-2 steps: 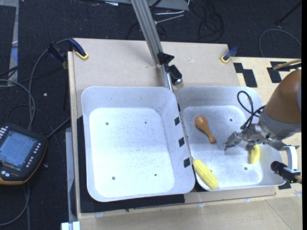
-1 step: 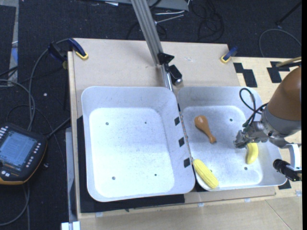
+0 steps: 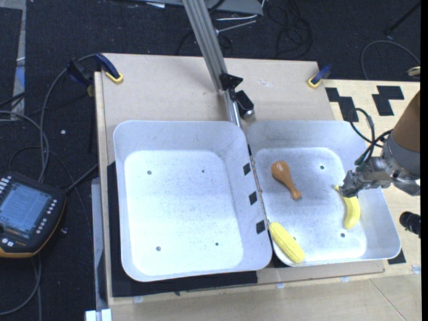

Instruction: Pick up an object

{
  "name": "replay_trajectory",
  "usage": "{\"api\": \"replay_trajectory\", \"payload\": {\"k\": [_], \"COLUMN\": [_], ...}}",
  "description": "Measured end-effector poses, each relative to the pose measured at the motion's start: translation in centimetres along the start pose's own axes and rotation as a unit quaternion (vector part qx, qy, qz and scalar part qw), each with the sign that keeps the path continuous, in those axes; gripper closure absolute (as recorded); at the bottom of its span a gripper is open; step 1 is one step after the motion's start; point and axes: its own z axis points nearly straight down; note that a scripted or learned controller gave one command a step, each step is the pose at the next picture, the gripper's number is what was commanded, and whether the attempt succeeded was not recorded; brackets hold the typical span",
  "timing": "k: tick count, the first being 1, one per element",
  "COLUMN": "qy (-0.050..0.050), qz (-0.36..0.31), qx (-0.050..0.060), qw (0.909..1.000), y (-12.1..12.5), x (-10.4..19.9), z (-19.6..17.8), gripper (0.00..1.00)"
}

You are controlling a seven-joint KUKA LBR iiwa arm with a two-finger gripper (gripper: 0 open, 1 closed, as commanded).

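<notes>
**Overhead: claw at banana, right bin**

Seen from above at a slant: tabletop (image 3: 174,89) of pale board bearing two shallow white bins side by side. Left bin (image 3: 134,146) speckled with dark flecks. Right bin (image 3: 314,142) holding three things: brown drumstick (image 3: 286,179) near the middle, thick end toward the far-left; corn cob (image 3: 287,242) at the near-left corner, against the rim; banana (image 3: 351,210) near the right wall, lying roughly upright in the view. Arm (image 3: 406,142) entering from the right, grey with an orange band above the wrist. Claw (image 3: 349,187) lowered over the banana's upper end, touching or just above it; finger spread hidden, so open or closed cannot be told; banana resting on the bin floor, not visibly between the fingers. Drumstick and corn cob well apart from the claw. Metal pole (image 3: 208,42) rising from the far seam between the bins. Handheld pendant (image 3: 23,212) on the dark floor at left, trailing cables.
</notes>
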Motion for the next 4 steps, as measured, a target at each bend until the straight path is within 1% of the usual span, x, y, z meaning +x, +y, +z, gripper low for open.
{"api": "replay_trajectory", "payload": {"k": [1, 2, 4], "qy": [0.000, 0.000, 0.001], "qz": [0.000, 0.000, -0.002], "qx": [0.000, 0.001, 0.002], "qw": [1.0000, 1.0000, 1.0000], "y": [0.2, 0.3, -0.2], "x": [0.1, 0.1, 9.3], "z": [-6.2, -9.4, -7.0], "gripper": [1.00, 1.00, 1.00]}}
